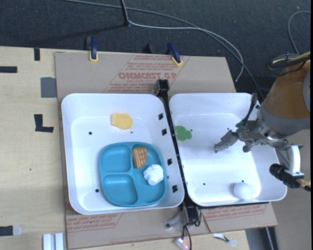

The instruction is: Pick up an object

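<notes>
Claw (233,142) hanging over the right bin (214,105), reaching in from the right side of that bin, fingers spread apart, nothing between them. One dark finger (223,142) pointing left and down toward the bin floor, the other nearer the wrist. Grey arm with orange band (287,95) looming above the bin's right rim.

Inside the right bin: a small green object (183,133) near the left wall, well apart from the claw, to the claw's left. A white ball (244,190) by the front right corner of the same bin, below the claw, resting on the floor, apart from the fingers.

Left of the right bin, touching it along a dark clip strip: the left bin (73,113). Within it, a blue divided tray (115,189) toward the front, holding a brown waffle-like piece (139,157) in its upper right compartment and a white fluffy lump (153,174) at that compartment's lower edge, just beside the right bin's side. A yellow object (122,121) lying on the left bin's floor behind the tray, apart from it.

Both bins sitting on a cardboard sheet (141,74) on the table (15,139), with two blue-and-yellow clamps (173,54) at the sheet's far edge, behind the right bin.
</notes>
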Tool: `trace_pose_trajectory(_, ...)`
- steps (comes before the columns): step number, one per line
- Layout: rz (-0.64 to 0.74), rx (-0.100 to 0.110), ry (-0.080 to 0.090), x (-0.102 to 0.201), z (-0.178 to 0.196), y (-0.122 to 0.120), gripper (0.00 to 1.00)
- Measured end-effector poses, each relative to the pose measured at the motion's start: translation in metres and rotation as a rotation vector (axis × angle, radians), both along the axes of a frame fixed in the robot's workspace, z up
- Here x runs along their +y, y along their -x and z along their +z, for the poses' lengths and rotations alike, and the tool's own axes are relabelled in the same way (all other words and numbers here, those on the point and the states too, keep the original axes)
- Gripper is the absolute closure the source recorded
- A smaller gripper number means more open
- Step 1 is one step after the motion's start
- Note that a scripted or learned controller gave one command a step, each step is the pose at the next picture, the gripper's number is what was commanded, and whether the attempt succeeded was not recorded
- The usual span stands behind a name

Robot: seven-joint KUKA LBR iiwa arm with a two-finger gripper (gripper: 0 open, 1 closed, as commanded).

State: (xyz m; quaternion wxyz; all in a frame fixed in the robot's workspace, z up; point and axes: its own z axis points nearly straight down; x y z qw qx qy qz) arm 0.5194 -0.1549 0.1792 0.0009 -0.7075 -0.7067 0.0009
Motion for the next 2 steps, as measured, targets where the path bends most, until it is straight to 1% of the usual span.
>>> trace_pose_trajectory(1, 0.007, -0.010, 0.000, 0.056, 0.086, -0.028, 0.00)
trace_pose_trajectory(2, 0.004, -0.007, 0.000, 0.080, 0.134, -0.013, 0.00)
